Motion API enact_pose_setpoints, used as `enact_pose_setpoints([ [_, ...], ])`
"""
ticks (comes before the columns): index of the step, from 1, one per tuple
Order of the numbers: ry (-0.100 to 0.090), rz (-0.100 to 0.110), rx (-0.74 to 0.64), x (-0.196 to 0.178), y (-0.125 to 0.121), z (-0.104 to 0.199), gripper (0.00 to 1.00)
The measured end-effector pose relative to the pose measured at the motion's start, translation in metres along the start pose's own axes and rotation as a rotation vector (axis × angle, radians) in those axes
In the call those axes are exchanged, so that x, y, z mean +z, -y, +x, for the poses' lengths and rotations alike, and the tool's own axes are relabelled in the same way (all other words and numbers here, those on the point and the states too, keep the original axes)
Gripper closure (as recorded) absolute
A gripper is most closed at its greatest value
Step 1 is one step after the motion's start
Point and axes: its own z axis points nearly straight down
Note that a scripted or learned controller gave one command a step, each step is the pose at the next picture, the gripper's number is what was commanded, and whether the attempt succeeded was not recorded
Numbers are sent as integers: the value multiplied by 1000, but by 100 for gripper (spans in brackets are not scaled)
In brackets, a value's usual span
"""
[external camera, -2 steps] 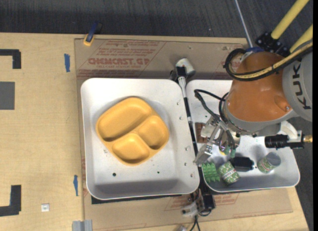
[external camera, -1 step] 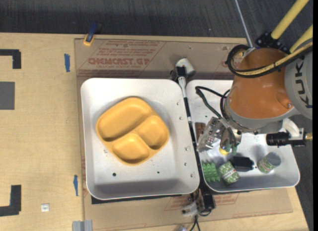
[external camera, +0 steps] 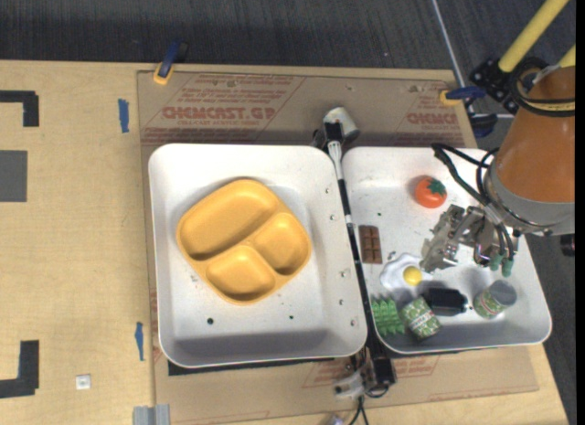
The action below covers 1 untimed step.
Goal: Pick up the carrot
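Tool (external camera: 445, 248) hangs low inside right bin (external camera: 530, 327), grip state impossible to tell. Carrot (external camera: 430, 191) lies just beyond it near bin's far side, apart from tool, untouched. Likely positioned for approach; other small items crowd near side.

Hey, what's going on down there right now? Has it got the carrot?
Claw low in the right bin, nothing seen in its grip. Carrot loose near the bin's back, apart from the claw. Fried egg and small cans lie nearby.
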Motion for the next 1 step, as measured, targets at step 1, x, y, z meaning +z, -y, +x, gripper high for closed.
enact_pose_setpoints([
  [1,-5,3,534,65,-31,15,100],
])
